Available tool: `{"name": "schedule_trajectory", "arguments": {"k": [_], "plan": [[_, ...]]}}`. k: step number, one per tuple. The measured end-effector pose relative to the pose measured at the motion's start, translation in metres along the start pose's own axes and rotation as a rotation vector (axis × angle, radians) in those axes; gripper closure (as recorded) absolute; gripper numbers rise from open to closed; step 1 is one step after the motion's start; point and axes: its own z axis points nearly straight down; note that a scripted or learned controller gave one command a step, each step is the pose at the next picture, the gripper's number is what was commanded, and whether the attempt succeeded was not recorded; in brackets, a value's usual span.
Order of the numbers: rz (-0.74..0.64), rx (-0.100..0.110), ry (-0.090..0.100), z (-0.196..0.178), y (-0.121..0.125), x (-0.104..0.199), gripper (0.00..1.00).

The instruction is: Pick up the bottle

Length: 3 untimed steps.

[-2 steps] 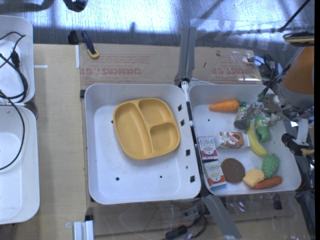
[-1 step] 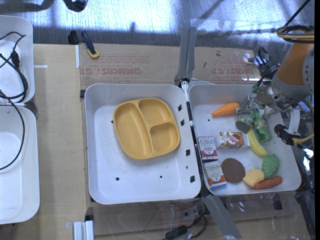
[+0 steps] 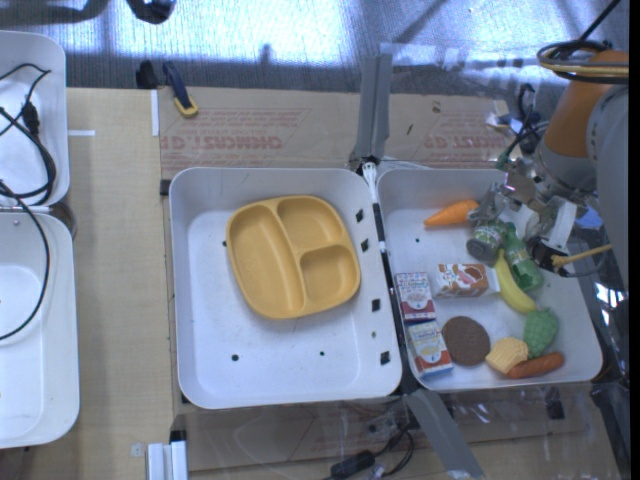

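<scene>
The bottle point(image 3: 521, 261) is green and lies in the right bin point(image 3: 400, 200), its top pointing up and left, between a grey can point(image 3: 486, 240) and a banana point(image 3: 513, 288). My gripper point(image 3: 526, 218) hangs low over the bottle's top end. It is open, with one finger point(image 3: 497, 204) on the can side and the other finger point(image 3: 559, 226) on the right. The bottle rests on the bin floor with nothing closed on it.
The right bin also holds a carrot point(image 3: 451, 213), two juice boxes point(image 3: 414, 296), a snack packet point(image 3: 463, 280), a brown cookie point(image 3: 466, 339), green and yellow toy food point(image 3: 540, 330) and an orange piece point(image 3: 536, 366). A yellow divided plate point(image 3: 293, 255) lies in the left bin point(image 3: 190, 298).
</scene>
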Motion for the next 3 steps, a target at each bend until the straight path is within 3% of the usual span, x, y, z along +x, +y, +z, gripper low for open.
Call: {"name": "schedule_trajectory", "arguments": {"k": [1,2,3], "plan": [[0.029,-0.042,0.005,-0.129,0.005,0.007,0.00],[0.008,-0.056,0.008,-0.016,0.002,-0.001,0.00],[0.005,-0.054,0.005,-0.024,0.001,-0.001,1.00]]}}
